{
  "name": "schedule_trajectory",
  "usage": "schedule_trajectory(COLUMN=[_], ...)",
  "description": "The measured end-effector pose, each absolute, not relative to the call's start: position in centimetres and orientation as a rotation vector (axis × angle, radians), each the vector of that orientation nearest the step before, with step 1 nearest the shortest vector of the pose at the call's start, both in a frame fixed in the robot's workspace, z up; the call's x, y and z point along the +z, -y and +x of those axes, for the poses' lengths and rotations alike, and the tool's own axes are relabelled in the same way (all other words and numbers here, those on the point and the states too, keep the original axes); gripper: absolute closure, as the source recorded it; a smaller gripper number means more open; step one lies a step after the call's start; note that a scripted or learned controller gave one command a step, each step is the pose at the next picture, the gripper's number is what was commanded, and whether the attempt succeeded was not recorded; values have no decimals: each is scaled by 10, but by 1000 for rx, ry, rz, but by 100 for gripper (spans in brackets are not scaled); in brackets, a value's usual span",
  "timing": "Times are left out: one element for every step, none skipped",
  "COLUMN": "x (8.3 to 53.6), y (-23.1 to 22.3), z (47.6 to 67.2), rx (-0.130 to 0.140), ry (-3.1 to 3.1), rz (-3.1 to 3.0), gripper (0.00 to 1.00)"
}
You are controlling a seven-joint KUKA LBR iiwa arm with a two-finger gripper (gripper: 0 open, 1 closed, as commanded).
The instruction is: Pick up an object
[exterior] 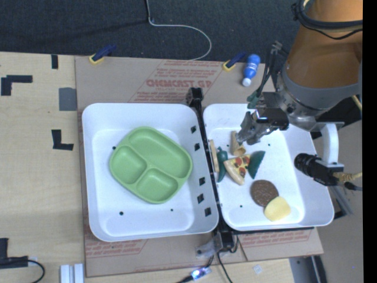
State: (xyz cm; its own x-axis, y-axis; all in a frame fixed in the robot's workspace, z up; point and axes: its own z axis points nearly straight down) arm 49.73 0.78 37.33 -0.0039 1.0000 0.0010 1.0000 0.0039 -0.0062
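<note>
Bench stock, listed from the near edge to the far. Near edge: black cable (pixel 219 253) running under the join of the two bins. Right bin (pixel 306 217), white and shallow, holds small play-food pieces: a yellow lump (pixel 277 209) near the front rim; a brown round cookie (pixel 263 191) touching it just behind; a pizza slice (pixel 237 168) toward the bin's middle; a dark teal piece (pixel 255 163) beside the pizza on its right; another teal piece (pixel 221 157) on its left; a pale strip (pixel 212 155) lying along the left wall; a small tan item (pixel 234 141) standing just behind the pizza. Left bin (pixel 100 217), white and shallow, holds one green divided plate (pixel 151 164) with three compartments, lying flat near the middle. Gripper (pixel 252 133): dark, lowered over the back half of the right bin, tips just beside the tan item and above the pizza; whether it is spread or closed cannot be told, and no piece is visibly held between its tips. Arm (pixel 324 46): grey with orange band, coming in from the right. Far side: cardboard sheet (pixel 177 81) under the bins, a blue-and-white bottle (pixel 250 69) lying on it behind the right bin, then dark carpet (pixel 70 13) with a thin white cord (pixel 177 25).
</note>
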Motion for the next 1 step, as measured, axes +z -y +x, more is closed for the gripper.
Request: schedule_trajectory(x=[386], y=[1], z=[483], rx=[1], ry=[2223], rz=[-2219], gripper=[100])
